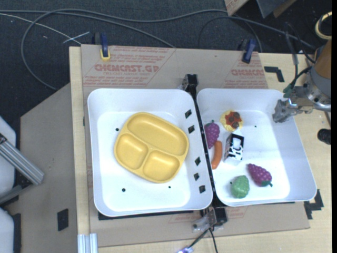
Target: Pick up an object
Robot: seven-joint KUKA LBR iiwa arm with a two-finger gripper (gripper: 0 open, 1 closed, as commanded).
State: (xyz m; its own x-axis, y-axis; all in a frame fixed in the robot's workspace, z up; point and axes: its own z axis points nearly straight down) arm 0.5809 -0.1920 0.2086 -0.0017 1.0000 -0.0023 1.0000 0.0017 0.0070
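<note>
The right bin (295,141) holds several small toys: a yellow and red piece (231,119), a purple grape bunch (211,133), an orange carrot (216,155), a black and white block (235,147), a second purple grape bunch (259,174) and a green lump (240,186). My gripper (283,111) hangs over the right bin's far right edge, apart from all the toys. I see nothing in it.
The left bin (100,141) holds a yellow divided plate (151,147). A black divider with clips (196,141) runs between the bins. Blue clamps (105,45) (248,50) hold the board at the back. Cables cross the dark floor behind.
</note>
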